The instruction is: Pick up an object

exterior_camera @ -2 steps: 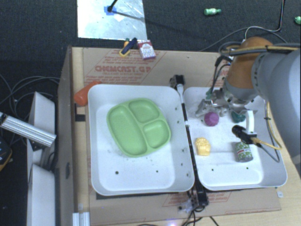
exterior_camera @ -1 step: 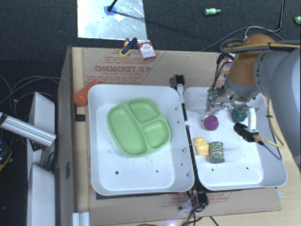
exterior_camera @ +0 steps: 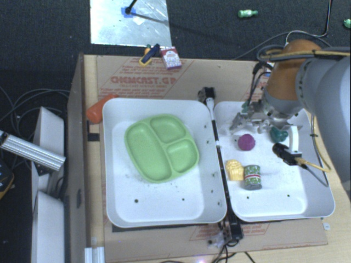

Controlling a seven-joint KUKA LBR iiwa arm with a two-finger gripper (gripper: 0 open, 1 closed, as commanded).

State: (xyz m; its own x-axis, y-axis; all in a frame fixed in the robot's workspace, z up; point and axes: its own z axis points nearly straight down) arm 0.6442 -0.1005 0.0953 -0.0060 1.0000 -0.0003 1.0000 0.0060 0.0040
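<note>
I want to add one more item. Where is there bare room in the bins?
Left bin: the wide strip in front of the plate. Right bin: the near right corner, past the can. Crowded: the right bin's middle and far end, with hand, ball and yellow toy.

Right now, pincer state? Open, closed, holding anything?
Pincer: cannot be told from this view; it sits at the back of the right bin, just behind the purple ball.
</note>
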